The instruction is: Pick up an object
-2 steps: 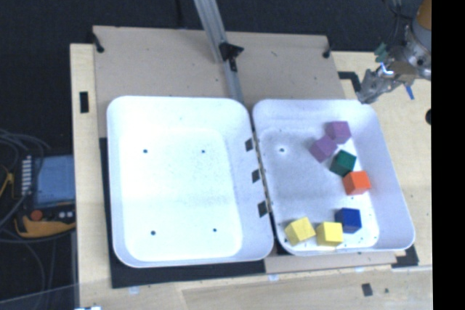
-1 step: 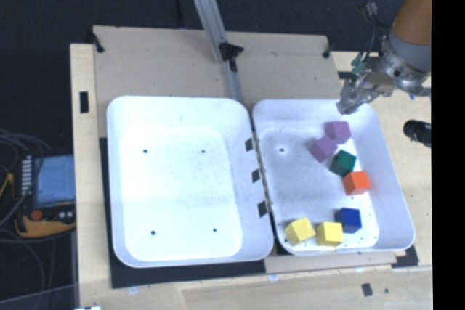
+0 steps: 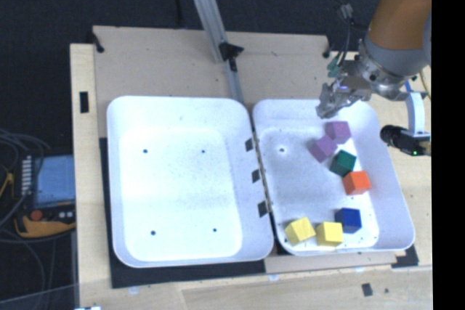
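My end effector (image 3: 333, 102) hangs over the far edge of the right-hand white bin (image 3: 305, 112), carrying nothing that I can see; whether it is spread or closed I cannot tell from this slant.

The nearest candidates are two purple blocks. One purple block (image 3: 337, 131) lies just beside my end effector, toward the near side of the bin and a touch to the right. The second purple block (image 3: 323, 149) sits touching it, a little further toward the near side. Neither block has a clear long axis; both look roughly cubic and turned at an angle to the bin walls.

Beyond them along the same line come a green block (image 3: 344, 162) and an orange block (image 3: 356, 182), then a blue block (image 3: 349, 218) and two yellow blocks (image 3: 300, 231) (image 3: 329, 232) by the near wall, well apart from me.

I judge the coming move to be a short drop, shifted slightly toward the near side, onto the first purple block. Its touching neighbour may get nudged.
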`<state>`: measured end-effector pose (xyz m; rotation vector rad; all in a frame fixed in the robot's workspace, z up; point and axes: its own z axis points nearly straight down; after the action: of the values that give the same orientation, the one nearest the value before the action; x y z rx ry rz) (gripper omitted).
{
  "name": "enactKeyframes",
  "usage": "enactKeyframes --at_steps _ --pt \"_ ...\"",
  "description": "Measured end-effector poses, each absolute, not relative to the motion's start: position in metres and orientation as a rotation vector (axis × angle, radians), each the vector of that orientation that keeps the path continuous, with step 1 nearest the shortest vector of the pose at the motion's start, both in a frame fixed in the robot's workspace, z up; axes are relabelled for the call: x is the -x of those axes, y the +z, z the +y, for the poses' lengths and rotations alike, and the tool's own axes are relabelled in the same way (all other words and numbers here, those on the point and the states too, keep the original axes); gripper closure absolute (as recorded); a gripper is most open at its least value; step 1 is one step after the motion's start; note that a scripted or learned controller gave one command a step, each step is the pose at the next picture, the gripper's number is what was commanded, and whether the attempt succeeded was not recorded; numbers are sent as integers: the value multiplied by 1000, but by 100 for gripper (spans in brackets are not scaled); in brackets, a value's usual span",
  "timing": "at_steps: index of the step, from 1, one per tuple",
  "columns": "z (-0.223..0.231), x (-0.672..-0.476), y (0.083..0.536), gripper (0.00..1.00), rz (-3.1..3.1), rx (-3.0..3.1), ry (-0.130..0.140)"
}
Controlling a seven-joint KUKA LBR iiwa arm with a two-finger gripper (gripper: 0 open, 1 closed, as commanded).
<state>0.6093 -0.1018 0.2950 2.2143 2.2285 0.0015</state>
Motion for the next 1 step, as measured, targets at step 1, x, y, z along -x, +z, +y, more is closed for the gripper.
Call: enactKeyframes --at_steps 1 --pt "-56 -606 275 100 2229 -2215 0"
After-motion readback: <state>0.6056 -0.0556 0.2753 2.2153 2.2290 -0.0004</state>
